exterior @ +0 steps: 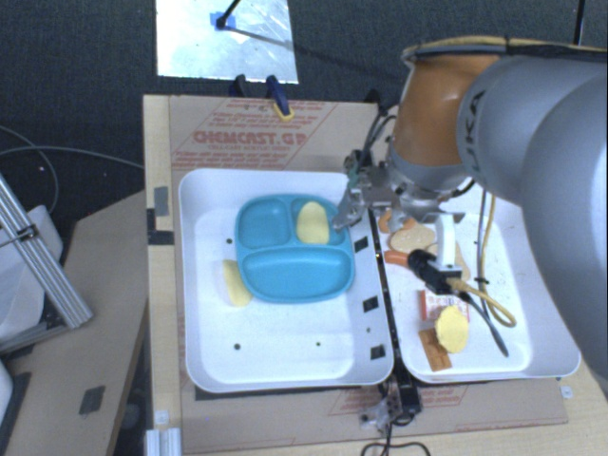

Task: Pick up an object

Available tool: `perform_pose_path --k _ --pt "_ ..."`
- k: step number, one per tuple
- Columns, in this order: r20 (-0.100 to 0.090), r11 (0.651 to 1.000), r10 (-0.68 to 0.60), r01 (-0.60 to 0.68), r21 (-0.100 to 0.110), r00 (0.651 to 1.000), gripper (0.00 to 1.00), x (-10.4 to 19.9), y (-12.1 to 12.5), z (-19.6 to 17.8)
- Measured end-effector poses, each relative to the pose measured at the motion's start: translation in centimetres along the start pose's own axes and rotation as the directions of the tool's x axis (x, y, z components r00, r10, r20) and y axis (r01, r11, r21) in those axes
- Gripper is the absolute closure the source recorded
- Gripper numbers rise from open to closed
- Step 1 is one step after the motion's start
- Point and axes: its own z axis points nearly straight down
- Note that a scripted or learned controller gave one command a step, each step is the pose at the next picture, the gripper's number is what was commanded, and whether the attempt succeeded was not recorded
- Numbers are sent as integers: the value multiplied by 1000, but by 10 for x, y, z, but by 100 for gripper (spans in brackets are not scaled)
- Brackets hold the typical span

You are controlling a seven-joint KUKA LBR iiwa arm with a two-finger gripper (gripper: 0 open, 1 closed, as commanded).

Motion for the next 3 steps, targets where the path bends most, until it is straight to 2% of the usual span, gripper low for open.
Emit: perform_pose_path --k 1,2,3 --pt "0 1000 -1 1 -10 1000 0 -42 1 -118" --pt "-2 1000 -8 8 7 1000 0 -9 -6 19" --pt "-2 1000 -6 6 -4 1000 100 -11 -3 1"
